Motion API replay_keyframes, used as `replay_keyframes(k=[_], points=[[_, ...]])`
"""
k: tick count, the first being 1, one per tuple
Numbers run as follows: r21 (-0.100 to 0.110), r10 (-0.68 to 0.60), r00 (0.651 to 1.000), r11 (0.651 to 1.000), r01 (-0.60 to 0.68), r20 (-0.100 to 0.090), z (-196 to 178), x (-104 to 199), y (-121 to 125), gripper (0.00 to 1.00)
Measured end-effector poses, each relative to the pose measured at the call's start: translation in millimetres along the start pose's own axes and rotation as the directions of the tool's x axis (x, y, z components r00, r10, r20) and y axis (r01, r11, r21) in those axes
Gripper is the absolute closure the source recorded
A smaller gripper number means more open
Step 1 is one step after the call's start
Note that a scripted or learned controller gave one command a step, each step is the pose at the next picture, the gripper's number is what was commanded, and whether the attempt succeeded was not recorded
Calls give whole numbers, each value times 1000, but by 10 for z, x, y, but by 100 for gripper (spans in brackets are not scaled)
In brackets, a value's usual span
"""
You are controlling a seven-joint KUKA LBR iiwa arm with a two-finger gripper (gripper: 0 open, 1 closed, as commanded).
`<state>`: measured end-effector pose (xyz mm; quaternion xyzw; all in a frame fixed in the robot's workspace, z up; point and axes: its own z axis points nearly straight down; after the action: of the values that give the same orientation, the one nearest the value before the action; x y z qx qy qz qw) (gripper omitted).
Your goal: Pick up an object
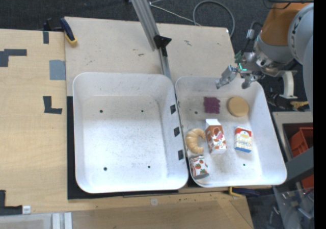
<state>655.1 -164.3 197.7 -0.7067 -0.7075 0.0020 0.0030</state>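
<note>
Camera view shows the purple block (212, 104) and round tan disc (238, 106) lying in the right bin (272, 146), just below the gripper (234, 76), whose fingers are spread apart and hold nothing. Nearer the front lie a croissant (195, 141), two small cartons (216, 138) (243, 140) and a can (199, 167). The left bin (122, 131) sits alongside.

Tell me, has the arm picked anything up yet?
Not yet. The gripper hangs open over the right bin's far edge with nothing between its fingers. The purple block, round biscuit, croissant and cartons lie untouched, so the whole pick remains.
</note>
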Motion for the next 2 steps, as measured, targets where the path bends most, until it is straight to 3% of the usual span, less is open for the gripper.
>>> replay_keyframes(k=[1, 2], points=[[-5, -1, 1000, 1000, 1, 3, -37, -4, 11, 0], [0, 0, 1000, 1000, 0, 2, 612, -3, -7, 0]])
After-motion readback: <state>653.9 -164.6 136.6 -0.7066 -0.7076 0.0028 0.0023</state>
